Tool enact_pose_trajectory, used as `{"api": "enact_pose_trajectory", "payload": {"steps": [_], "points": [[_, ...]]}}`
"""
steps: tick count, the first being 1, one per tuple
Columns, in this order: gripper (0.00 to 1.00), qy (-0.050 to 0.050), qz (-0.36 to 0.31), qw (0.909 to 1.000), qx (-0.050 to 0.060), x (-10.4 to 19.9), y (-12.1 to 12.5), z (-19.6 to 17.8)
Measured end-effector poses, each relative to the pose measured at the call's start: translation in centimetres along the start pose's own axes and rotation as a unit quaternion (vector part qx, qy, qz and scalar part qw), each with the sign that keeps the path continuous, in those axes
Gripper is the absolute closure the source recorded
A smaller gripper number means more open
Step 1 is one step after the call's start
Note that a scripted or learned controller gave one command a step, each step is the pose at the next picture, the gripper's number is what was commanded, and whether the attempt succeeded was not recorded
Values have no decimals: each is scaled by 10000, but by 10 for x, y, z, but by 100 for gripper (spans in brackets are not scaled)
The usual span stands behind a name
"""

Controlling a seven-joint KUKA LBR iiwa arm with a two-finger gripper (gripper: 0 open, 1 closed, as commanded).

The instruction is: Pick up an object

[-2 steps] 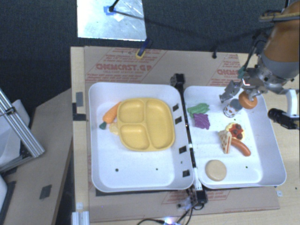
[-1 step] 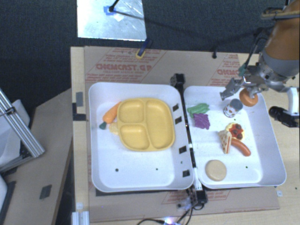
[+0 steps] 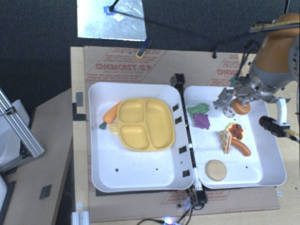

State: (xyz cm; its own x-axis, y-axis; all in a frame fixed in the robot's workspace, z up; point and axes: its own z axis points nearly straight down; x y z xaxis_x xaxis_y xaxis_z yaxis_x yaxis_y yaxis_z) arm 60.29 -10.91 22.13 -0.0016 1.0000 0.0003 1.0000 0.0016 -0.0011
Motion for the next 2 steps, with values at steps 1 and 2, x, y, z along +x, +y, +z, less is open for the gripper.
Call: {"api": "enact_pose_trajectory", "payload": {"steps": [1, 2], "points": [[0, 3, 2, 10000, 10, 7, -3, 60], [0, 2, 5, 10000, 6, 7, -12, 108]]}}
